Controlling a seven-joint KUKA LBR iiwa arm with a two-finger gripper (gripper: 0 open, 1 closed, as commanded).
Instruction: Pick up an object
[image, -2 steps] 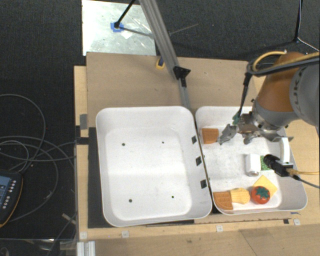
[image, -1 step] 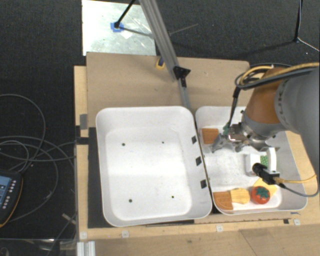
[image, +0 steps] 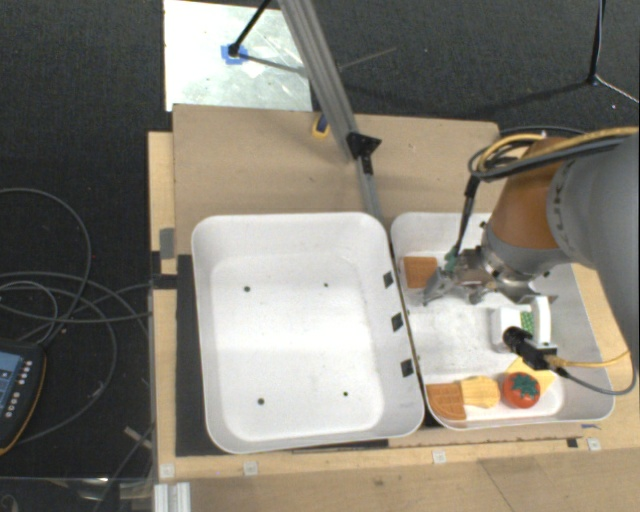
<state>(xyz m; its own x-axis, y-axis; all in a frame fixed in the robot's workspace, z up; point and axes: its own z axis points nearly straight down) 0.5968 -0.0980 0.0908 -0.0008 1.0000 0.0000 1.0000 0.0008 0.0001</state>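
the grey arm with its orange band (image: 520, 215) reaches in from the right, over the right-hand shallow white bin (image: 592, 410). the gripper (image: 440, 288) is low in that bin's far left part, angled down toward the bin floor. from this slant there's no making out whether it is spread or closed, and nothing can be seen held in it.

just beside the gripper, on its far-left side, lies a small flat orange-brown square block (image: 420, 270), close to the bin's wall. the view doesn't show whether the two touch.

well apart from it, along the near edge of the same bin, three more things sit in a row: a tan, grid-patterned waffle piece (image: 449, 401), a pale yellow spongy chunk (image: 481, 392) touching it, and then a round red toy tomato with a green top (image: 521, 390).

the left-hand shallow white bin (image: 290, 330) sits alongside, both resting on the brown bench (image: 260, 160).
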